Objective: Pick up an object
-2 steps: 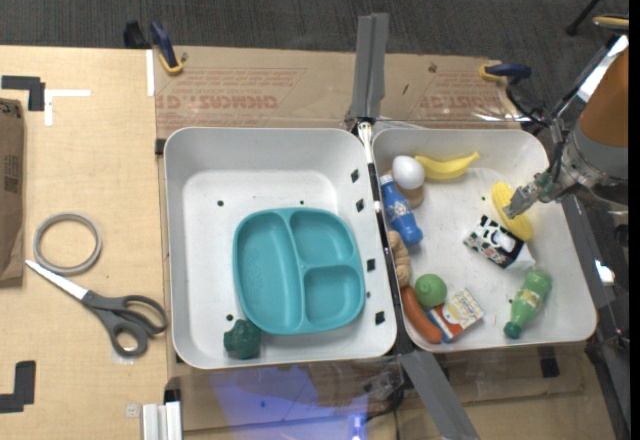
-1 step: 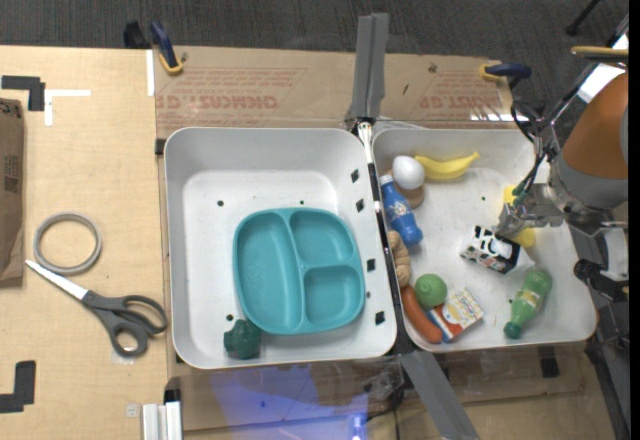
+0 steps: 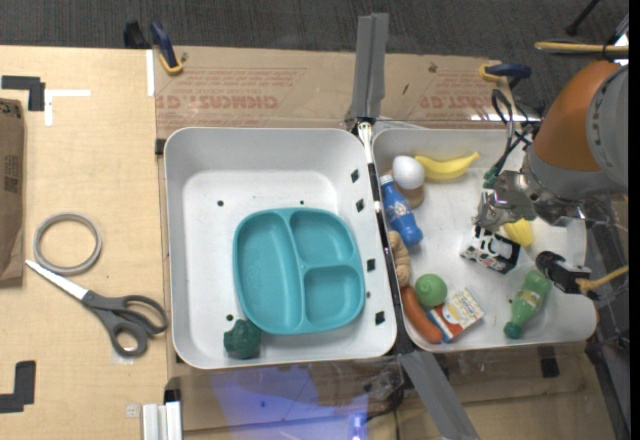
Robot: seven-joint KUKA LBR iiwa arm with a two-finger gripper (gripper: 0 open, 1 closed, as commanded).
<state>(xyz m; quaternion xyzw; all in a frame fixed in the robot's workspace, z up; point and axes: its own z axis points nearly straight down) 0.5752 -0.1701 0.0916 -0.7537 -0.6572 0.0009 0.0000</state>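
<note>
The right bin [image 3: 450, 218] holds several small objects. Among them are a yellow banana [image 3: 447, 165], a white ball [image 3: 407, 170], a blue bottle [image 3: 400, 213], a green ball [image 3: 431, 289], a green bottle [image 3: 527, 301] and a small printed box [image 3: 463, 308]. My gripper [image 3: 495, 226] hangs low over this bin's right half. It is just above a black-and-white object [image 3: 490, 253] and beside a small yellow object [image 3: 519, 232]. The wrist hides what lies directly under it.
The left bin [image 3: 200, 228] contains a teal divided plate [image 3: 297, 270] and a dark green lump [image 3: 241, 339] at its front. A red-orange item [image 3: 421, 319] lies at the right bin's front. Scissors [image 3: 105, 308] and a tape roll [image 3: 67, 241] rest on the bench at left.
</note>
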